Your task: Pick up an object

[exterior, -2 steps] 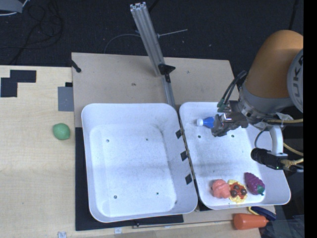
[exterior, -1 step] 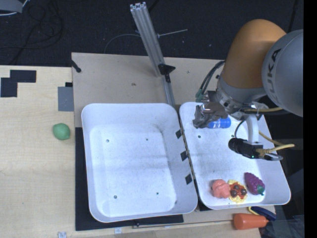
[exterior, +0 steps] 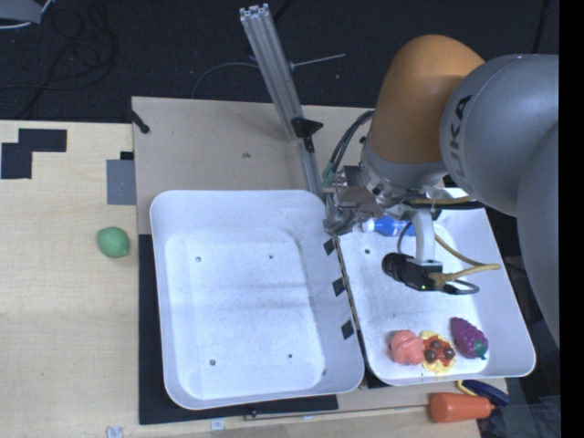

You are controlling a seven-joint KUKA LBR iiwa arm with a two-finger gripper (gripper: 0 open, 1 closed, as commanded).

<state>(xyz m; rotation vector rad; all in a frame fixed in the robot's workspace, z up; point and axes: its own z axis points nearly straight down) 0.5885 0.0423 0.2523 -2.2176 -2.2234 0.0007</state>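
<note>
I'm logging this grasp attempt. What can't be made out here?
- Gripper: its finger state, hidden under the wrist in the camera view.
- Blue object: mostly covered by the arm; identity unclear.
- Yellow toy: too small to identify.
- Orange object: partly cut off behind the right bin's rim.

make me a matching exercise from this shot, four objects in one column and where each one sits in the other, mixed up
Things:
1. green ball
2. purple grape bunch
3. orange carrot
4. blue object

Places:
A. in the right bin, near its front right corner
B. on the bench, just in front of the right bin
C. on the wooden bench top, left of the left bin
D. in the right bin near its far end, partly hidden under the arm's wrist

Right pairs: 1-C, 2-A, 3-B, 4-D
</note>
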